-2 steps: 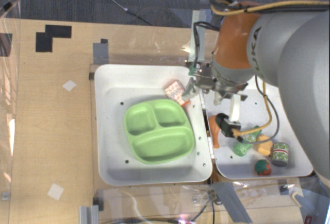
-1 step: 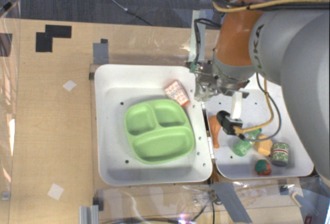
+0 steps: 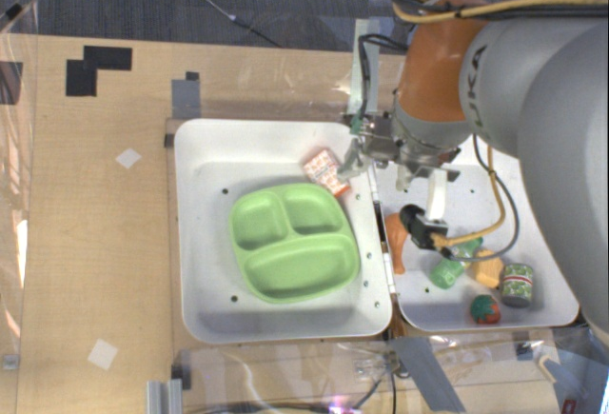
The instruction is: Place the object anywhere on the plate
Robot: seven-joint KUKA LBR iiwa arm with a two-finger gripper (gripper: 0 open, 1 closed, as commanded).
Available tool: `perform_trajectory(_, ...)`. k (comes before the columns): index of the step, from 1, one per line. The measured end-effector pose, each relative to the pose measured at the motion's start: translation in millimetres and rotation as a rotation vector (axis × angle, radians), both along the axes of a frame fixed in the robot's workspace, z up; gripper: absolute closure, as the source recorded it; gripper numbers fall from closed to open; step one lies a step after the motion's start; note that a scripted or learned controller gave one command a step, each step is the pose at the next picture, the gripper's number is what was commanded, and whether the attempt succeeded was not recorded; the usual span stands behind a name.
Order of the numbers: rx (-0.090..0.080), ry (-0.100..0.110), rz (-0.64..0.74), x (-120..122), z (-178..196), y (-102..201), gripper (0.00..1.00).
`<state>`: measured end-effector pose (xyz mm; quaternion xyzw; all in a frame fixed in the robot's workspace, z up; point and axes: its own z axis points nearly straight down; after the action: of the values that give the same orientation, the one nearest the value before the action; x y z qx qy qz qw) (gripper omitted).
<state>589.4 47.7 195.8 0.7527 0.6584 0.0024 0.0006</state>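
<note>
Gripper [image 3: 357, 155] pinching a small red-and-white packet [image 3: 324, 170] — print on it too small to read. Packet hanging just past the green plate [image 3: 293, 241] beyond its far rim, over the left bin [image 3: 205, 307]. "KUKA" lettering partly legible on the grey arm [image 3: 533, 108].

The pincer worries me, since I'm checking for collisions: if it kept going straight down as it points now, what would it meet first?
Probably the small red-and-white packet just under the pincer, beside the green plate in the left bin. Depth is hard to judge.
</note>
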Motion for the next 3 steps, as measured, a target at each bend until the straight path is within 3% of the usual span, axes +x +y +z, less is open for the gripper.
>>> perform_trajectory(1, 0.0, 0.006, -0.466, -15, -50, 68, 0.0)
perform_trajectory(2, 0.002, 0.005, -0.459, -14, -39, 69, 1.0)
perform_trajectory(3, 0.001, 0.005, -0.459, -14, -39, 69, 0.0)
